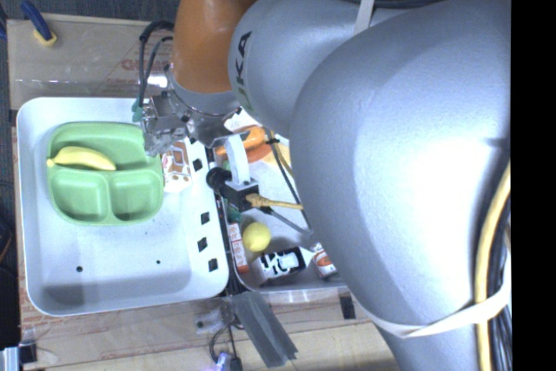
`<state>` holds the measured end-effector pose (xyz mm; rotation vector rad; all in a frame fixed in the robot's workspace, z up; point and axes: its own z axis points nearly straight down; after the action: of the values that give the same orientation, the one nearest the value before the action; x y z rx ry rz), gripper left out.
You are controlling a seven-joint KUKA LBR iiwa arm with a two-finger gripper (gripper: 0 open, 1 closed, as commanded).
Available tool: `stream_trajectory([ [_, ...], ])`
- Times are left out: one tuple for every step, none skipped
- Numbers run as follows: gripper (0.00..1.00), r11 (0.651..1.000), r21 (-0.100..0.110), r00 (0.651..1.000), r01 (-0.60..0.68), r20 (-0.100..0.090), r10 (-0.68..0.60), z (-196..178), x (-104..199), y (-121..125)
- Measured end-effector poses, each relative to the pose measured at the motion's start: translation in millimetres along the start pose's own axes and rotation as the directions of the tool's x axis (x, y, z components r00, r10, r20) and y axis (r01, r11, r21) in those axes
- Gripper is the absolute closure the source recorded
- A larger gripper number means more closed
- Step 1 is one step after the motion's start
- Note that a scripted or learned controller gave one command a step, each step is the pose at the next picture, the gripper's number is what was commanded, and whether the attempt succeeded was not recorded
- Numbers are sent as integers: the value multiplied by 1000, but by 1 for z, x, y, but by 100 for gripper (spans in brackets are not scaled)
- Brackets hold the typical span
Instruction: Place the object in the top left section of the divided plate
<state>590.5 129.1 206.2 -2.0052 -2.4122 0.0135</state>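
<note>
I see the banana (81, 158) lying in the divided plate (130, 202); gripper (162, 137) beside the plate rim, grasp state indeterminable; I judge it could clip the plate

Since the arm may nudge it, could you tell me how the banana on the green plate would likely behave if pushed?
The banana is curved, so it would probably pivot rather than roll. The divided plate's raised ridges should contain it. It looks smooth, perhaps slippery.

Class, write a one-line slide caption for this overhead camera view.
Banana lies in green divided plate; gripper hovers by its right edge.
</note>
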Motion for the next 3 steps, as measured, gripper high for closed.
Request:
stream_trajectory([
  [100, 966, -3, 966, 260, -1, -260, -13, -20, -25],
  [100, 942, -6, 942, 336, 1, -336, -22, -32, -24],
  [100, 904, -3, 904, 427, 0, -427, -26, -53, -45],
])
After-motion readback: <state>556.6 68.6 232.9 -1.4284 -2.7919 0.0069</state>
